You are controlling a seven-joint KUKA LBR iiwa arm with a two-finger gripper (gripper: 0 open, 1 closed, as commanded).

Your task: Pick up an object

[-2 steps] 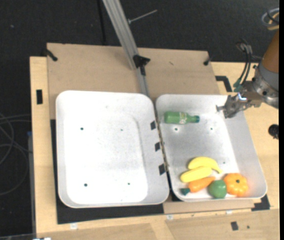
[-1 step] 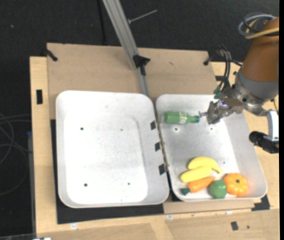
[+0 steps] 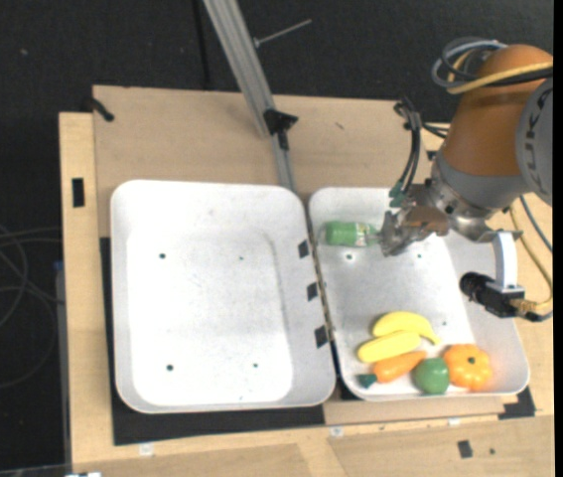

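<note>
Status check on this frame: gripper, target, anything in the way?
Gripper low in right bin, beside green bottle. No grasp visible. Toy fruit heaped at near corner, apart.

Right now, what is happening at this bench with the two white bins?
A grey and orange robot arm reaches in over the right bin. Its claw is low at the far end of that bin, right beside a small green object. Whether it has gripped the object cannot be seen. Bananas, a carrot, a green fruit and a small orange pumpkin lie clustered at the bin's near end.
</note>
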